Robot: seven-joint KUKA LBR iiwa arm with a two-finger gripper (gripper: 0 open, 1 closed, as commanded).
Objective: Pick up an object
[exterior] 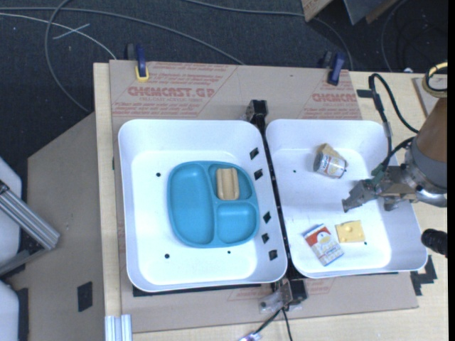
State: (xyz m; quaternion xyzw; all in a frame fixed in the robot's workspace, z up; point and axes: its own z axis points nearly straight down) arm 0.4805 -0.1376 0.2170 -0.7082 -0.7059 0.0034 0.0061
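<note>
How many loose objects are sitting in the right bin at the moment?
3. A small can lies toward the far side, a yellow block sits near the front, and a red-and-white packet lies just left of the block. The gripper may hide something beneath it.

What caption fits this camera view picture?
Robot pincer hovers in the right bin near a can.
</note>
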